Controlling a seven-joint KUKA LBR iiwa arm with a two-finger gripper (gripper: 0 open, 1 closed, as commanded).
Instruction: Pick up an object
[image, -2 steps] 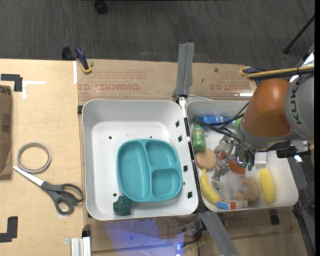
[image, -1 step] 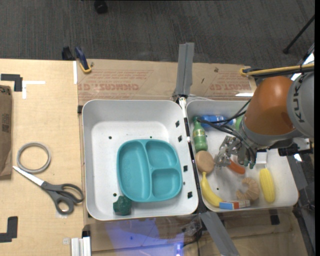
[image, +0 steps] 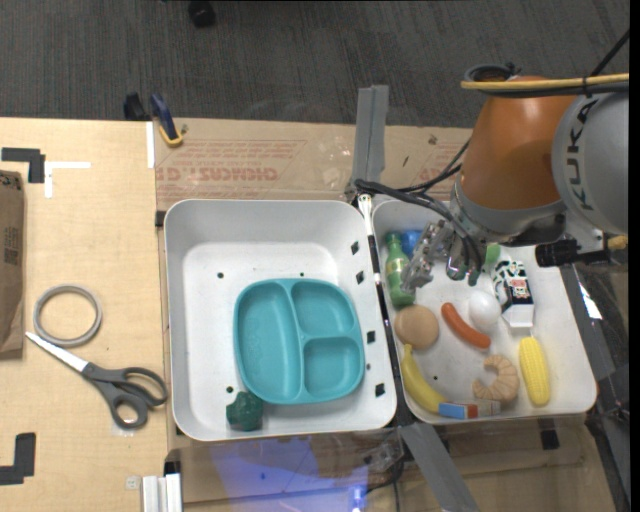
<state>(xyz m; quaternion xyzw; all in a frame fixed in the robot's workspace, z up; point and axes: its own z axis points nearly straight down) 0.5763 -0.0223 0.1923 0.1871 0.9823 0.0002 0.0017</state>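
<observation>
My gripper (image: 440, 262) hangs over the back left part of the right bin (image: 570, 400), under the orange band of the arm. Its fingers stand apart with nothing between them. Just left of it stands a green bottle (image: 400, 270) with a blue item (image: 411, 242) behind it. Below the fingertips lie a red sausage (image: 466, 325), a white egg (image: 483, 308) and a brown roll (image: 417, 326). A cow-patterned carton (image: 515, 290) lies to the right. Nearer the front are a corn cob (image: 534, 370), a banana (image: 420, 382) and a croissant (image: 498, 380).
The left bin (image: 190, 260) holds a teal divided plate (image: 298, 340) and a dark green lump (image: 245, 411) at its front. On the bench to the left lie scissors (image: 105, 380) and a tape roll (image: 67, 314). Cables run from the arm across the right bin's back rim.
</observation>
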